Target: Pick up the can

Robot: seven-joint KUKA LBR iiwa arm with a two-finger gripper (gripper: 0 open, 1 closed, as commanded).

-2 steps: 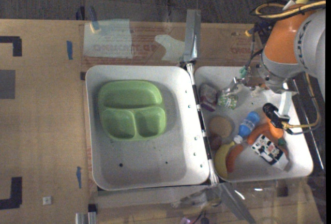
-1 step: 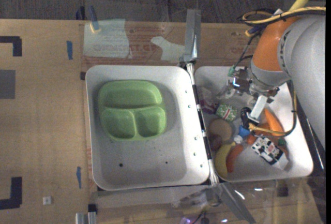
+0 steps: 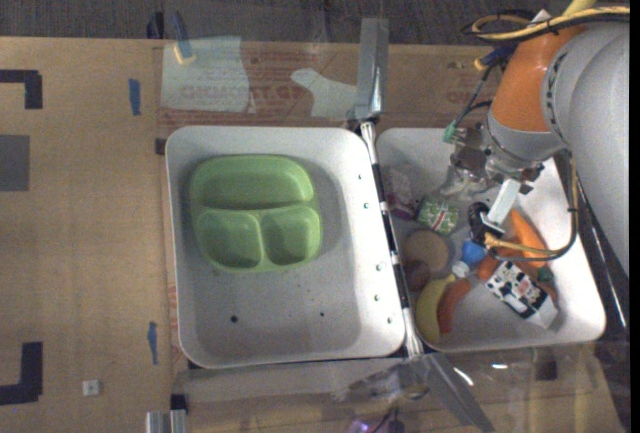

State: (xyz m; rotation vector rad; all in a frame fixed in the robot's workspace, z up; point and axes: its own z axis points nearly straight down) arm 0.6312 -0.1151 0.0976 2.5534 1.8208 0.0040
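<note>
- A grey arm point(image 3: 585, 71) with an orange band reaches in from 3 o'clock and hangs its claw point(image 3: 462, 183) over the upper part of the right bin point(image 3: 590, 316) on the tabletop point(image 3: 80, 251).
- The can point(image 3: 438, 214), green with a red-and-white label, lies on its side in that bin, close to the wall shared with the left bin point(image 3: 185, 321).
- From the claw the can sits just beside, toward 7 o'clock; its long axis appears to run roughly 9 to 3 o'clock, though the slant of the camera leaves that uncertain.
- The claw is in view but blurred against the wrist and cables; whether it is spread or pressed together cannot be told, and nothing can be seen gripped in it.
- By the look of it, the coming move turns on a short shift toward 7 o'clock and a descent that straddles the can across its narrow width.
- Clutter crowds the can: a brown round object point(image 3: 428, 248) touches or nearly touches it at 6 o'clock, a banana point(image 3: 430, 309) lies farther down, and a carrot point(image 3: 526, 233) and a patterned box point(image 3: 518, 288) lie toward 4 o'clock.
- A green tray point(image 3: 256, 211) rests in the left bin, well apart from the action.
- The can's far end is partly masked by neighbouring items, and small objects around it are too blurred to name.
</note>
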